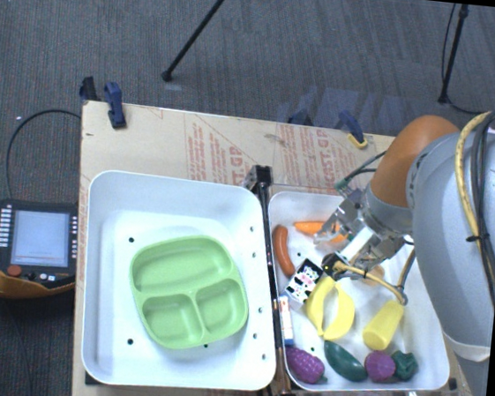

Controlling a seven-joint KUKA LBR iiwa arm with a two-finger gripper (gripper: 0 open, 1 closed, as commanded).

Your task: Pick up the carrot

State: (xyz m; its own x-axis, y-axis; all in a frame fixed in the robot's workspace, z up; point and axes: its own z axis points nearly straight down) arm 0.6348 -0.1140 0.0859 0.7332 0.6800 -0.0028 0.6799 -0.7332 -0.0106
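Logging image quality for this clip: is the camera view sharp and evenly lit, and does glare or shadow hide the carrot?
Camera view: lighting is even and soft, no hard glare on the white bins; the frame is mildly soft throughout, so small toys lack detail. The carrot shows only partly, its right end covered by the gripper rather than lost to shadow. The arm looms large and slightly blurred at right.

Carrot [309, 227] half hidden behind tool [341, 245]; finger state unclear.
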